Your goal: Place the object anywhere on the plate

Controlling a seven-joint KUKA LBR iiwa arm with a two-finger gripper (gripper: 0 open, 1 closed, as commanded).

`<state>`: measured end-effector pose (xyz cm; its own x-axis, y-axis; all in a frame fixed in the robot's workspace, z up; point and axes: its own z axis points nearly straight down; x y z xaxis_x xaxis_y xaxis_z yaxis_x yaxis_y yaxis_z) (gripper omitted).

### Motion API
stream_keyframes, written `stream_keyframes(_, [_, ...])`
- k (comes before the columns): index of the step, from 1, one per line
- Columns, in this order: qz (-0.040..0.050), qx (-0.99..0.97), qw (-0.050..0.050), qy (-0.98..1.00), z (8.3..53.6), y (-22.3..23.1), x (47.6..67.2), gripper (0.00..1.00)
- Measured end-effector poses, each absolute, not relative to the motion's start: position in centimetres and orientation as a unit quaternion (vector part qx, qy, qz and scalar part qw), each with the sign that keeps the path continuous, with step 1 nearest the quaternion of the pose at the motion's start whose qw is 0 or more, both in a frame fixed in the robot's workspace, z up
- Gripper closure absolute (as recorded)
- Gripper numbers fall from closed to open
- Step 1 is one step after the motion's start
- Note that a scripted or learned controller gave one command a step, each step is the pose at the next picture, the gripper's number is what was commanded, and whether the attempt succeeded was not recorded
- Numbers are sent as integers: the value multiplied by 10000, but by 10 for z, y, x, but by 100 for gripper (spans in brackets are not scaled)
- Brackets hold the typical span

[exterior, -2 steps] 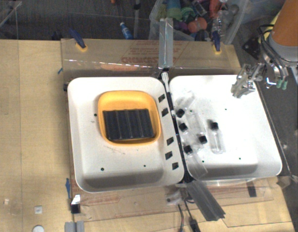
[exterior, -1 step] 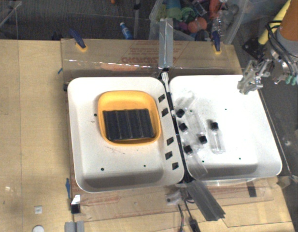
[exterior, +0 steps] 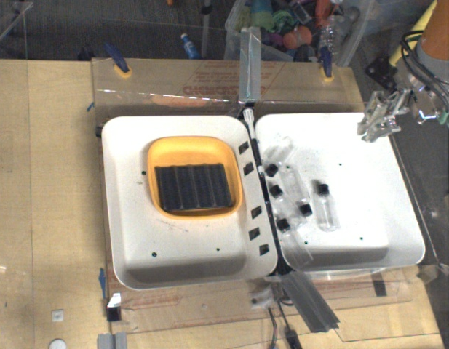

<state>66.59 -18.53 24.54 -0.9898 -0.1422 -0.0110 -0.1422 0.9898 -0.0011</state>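
- Pale wooden counter [exterior: 42,195] carries two shallow white bins side by side, with a clear bin of bright toys [exterior: 297,9] behind them against a dark backdrop.
- Left bin [exterior: 129,253] holds a yellow-orange plate [exterior: 160,151] with rounded corners, sitting near the bin's middle.
- On the plate lies a dark ribbed rectangular object [exterior: 193,187], flat and covering most of the plate's floor, its ribs running from near to far.
- Right bin [exterior: 377,231] holds several clear bottles with black caps; one clear bottle [exterior: 324,203] lies near the bin's middle, its black cap towards the far side.
- More black-capped clear bottles [exterior: 282,195] lie just beside the divider between the bins, close together.
- A grey metal bar [exterior: 249,71] stands upright at the far end of the divider.
- The pincer [exterior: 379,122] hangs over the far right corner of the right bin, well apart from the plate and from the bottles.
- Its metal parts are small and tangled with cables at this angle, so I cannot tell whether it is open or closed; nothing is visibly gripped.
- The arm's orange band [exterior: 436,27] shows at the upper right.
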Motion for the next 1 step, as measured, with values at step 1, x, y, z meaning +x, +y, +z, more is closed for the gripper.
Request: stream_keyframes(1, [-5,-1676,55,9858,238,-204,668,100])
